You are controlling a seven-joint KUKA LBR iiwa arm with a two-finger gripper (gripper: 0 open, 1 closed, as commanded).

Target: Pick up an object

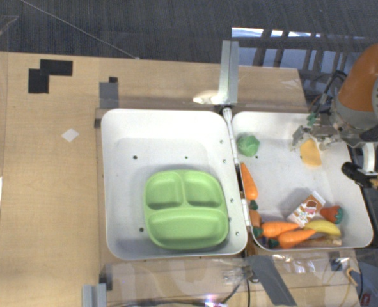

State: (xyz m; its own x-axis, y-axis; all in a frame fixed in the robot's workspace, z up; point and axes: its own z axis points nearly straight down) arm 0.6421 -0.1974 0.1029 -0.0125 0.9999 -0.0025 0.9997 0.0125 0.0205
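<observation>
The pincer [316,133] hangs over the far part of the right bin [275,178], below the grey wrist and orange band of the arm [368,85]. Whether it is apart or together cannot be told from this slanted view. Just beneath it, touching or nearly touching its tip, lies a pale yellow-orange piece [311,153]; whether the pincer grips it cannot be told. To the pincer's left in the view, near the divider between the bins, sits a small green round toy [247,144]. Further off, down and to the left, an orange carrot [249,183] lies along the divider wall. Well apart from the pincer, in the near corner of the same bin, is a heap of toy food: a small printed carton [306,211], a red piece with a green top [332,213] beside it, a yellow banana [324,228] and two more carrots [290,231] lying against one another. Farthest from the pincer, in the left bin [121,146], a green divided plate [186,208] rests flat toward the near side.
</observation>
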